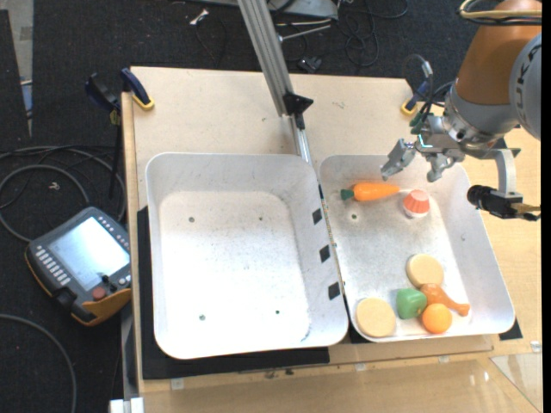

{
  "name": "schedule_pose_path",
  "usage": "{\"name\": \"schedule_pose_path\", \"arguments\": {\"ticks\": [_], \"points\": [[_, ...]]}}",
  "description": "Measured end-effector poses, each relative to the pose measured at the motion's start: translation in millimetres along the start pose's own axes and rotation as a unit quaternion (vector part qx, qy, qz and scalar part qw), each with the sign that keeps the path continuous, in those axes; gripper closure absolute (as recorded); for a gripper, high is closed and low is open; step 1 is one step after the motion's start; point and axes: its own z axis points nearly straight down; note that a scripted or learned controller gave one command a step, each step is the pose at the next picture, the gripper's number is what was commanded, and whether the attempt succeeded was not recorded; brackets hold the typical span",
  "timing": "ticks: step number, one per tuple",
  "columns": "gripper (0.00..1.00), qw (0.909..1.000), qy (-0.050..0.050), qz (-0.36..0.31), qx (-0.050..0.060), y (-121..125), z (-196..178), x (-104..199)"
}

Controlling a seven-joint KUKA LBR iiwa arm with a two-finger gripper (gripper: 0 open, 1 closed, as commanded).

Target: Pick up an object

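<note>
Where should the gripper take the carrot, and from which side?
Probably mid-body of the carrot, from above. It lies flat, lengthwise across the right bin, so the fingers would close across its narrow width. The gripper hovers just above it.

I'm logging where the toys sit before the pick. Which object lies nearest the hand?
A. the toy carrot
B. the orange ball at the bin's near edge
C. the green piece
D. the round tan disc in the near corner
A: the toy carrot lies in the far part of the right bin, just below the hand, while the other three sit at the near end.
</note>
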Motion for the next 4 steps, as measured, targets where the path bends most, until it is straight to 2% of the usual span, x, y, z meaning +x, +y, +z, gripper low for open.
{"name": "schedule_pose_path", "arguments": {"ticks": [1,2,3,4], "points": [[0.0,1.0,-0.001,-0.001,-0.002,0,-2,0],[0.0,1.0,0.0,0.002,0.001,-2,60,-6],[0.0,1.0,0.0,0.001,0.0,-3,103,-6],[0.0,1.0,-0.001,0.001,-0.001,-3,128,-6]]}}
